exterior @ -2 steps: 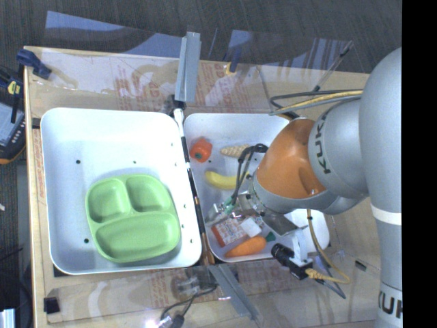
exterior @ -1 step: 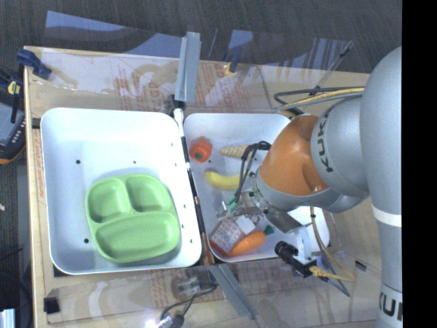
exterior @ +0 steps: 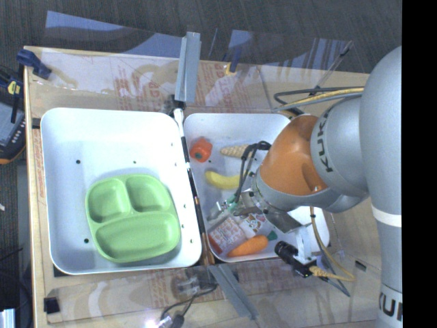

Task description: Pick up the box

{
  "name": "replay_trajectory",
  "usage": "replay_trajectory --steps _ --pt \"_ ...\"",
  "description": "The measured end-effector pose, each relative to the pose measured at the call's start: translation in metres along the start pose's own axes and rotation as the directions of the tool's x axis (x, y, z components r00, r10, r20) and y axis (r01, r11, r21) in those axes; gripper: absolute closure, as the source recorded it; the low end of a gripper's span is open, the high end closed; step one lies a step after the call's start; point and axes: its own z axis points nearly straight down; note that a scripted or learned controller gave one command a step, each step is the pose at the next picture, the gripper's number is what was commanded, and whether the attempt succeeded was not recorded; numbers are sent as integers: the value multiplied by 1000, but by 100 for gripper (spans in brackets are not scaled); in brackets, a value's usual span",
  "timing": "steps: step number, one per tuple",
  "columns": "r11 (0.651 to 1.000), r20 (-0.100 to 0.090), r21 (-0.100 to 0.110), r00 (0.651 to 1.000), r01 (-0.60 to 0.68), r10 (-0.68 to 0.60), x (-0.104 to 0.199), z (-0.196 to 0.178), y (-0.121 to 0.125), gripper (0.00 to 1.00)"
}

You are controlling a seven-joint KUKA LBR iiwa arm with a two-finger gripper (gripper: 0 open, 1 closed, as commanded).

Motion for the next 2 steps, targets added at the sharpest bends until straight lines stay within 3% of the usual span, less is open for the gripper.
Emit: replay_trajectory --steps 1,2 --pt "1000 8 3 1000 14 -14 10 11 -2 0" --pt "1000 0 10 1000 27 -27 14 3 -1 100"
